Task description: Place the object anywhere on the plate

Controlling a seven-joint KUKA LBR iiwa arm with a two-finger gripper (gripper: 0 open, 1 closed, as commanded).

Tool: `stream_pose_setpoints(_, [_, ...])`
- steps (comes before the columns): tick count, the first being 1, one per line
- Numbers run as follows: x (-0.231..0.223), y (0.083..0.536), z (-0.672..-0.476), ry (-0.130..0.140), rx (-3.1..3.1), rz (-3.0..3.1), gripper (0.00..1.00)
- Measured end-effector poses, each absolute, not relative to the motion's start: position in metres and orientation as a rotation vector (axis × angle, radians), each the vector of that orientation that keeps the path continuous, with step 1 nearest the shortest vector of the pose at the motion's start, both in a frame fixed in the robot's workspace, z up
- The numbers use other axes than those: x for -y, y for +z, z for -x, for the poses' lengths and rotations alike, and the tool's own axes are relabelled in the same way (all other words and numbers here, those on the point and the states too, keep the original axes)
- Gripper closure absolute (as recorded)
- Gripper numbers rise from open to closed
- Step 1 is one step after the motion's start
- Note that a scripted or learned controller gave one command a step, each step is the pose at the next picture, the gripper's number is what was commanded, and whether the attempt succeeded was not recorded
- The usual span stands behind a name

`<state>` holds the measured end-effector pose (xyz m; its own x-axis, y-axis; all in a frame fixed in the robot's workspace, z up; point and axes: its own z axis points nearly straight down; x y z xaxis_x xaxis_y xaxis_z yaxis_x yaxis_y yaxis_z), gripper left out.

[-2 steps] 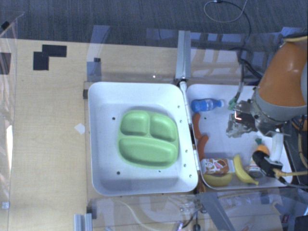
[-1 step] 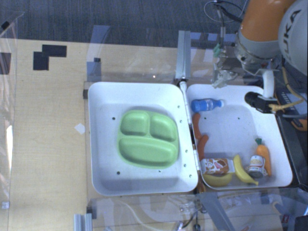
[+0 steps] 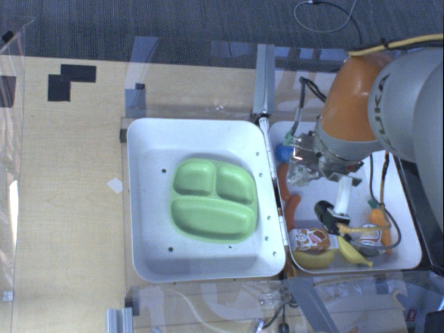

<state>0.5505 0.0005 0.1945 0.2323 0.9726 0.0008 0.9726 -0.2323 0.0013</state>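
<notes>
A green divided plate (image 3: 211,200) lies in the middle of the left white bin (image 3: 149,158), with nothing on it. My gripper (image 3: 303,173) hangs low over the left part of the right bin (image 3: 409,248), under the orange-banded wrist. Right below and left of it lies a red-orange sausage-shaped thing (image 3: 292,207), and a small blue thing (image 3: 284,152) sits just to its upper left. Nothing can be seen held in the gripper.
Along the right bin's front edge lie a brown-and-white packet (image 3: 310,239), a yellow round fruit (image 3: 312,259), a banana (image 3: 352,252) and a small orange thing (image 3: 377,218). A raised divider (image 3: 272,186) separates the two bins.
</notes>
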Motion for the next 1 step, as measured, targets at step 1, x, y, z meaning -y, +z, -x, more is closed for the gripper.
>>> stream_pose_setpoints(1, [-0.0426, 0.1851, -0.6561, 0.005, -2.046, -2.380, 1.00])
